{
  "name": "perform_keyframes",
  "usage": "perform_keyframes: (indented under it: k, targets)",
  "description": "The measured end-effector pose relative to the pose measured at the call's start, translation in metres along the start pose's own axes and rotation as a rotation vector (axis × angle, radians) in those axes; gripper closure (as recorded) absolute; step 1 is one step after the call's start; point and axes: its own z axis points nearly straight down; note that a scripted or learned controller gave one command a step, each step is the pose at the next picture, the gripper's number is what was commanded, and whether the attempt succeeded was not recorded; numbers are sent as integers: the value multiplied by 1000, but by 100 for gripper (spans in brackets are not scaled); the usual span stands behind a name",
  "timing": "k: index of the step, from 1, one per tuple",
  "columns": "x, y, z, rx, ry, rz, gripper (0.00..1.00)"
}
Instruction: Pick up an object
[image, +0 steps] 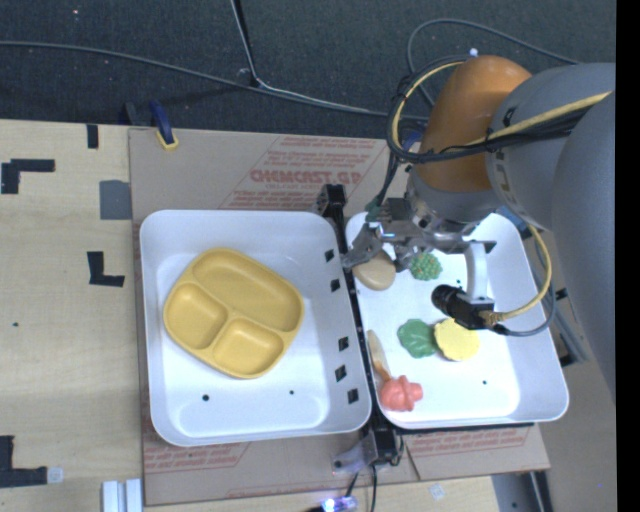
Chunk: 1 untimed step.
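Note:
My gripper (383, 250) hangs over the upper left corner of the right bin (520, 390), under the arm's orange band. Directly below it, touching or nearly touching it, lies a tan rounded object (375, 273). A small green broccoli-like piece (426, 266) sits just to its right. Lower in the same bin lie a green leafy piece (416, 337), a yellow piece (459, 342), a red-pink piece (400, 393) and a thin tan stick (377, 352). The gripper body hides how the jaws stand.
The left bin (170, 400) holds a yellow divided plate (232, 312). A black part on a cable (452, 300) hangs over the middle of the right bin. The wall between the bins (350, 330) runs just left of the gripper.

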Motion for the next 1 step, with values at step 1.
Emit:
perform_keyframes:
  k: [1]
  targets:
    - [57,20,9,0,0,-2,100]
